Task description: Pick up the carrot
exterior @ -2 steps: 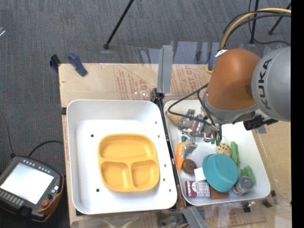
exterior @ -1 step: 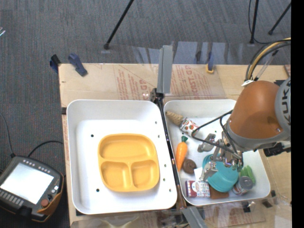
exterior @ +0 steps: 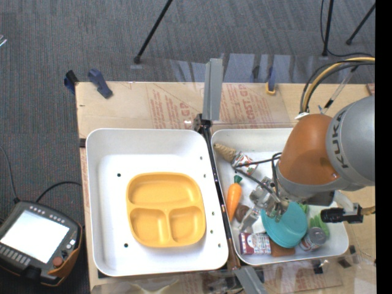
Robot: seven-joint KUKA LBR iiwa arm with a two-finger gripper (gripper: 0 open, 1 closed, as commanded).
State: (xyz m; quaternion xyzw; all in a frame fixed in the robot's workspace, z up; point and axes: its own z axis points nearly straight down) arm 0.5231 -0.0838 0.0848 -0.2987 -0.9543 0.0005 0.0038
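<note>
gripper (exterior: 260, 202) just right of carrot (exterior: 233, 199) | can't tell its state from my feed | carrot loose, guessing I'm lining up

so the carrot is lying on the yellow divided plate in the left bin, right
Not quite. The camera view shows the carrot lying in the right bin, near its left wall, beside the gripper. The yellow divided plate is in the left bin, but the carrot is not on it.

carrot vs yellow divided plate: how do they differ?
The carrot is orange, slim and small; the yellow divided plate is broad and flat. The carrot lies in the right bin among clutter; the plate sits alone in the left bin. Neither sits between the gripper fingers.
</note>
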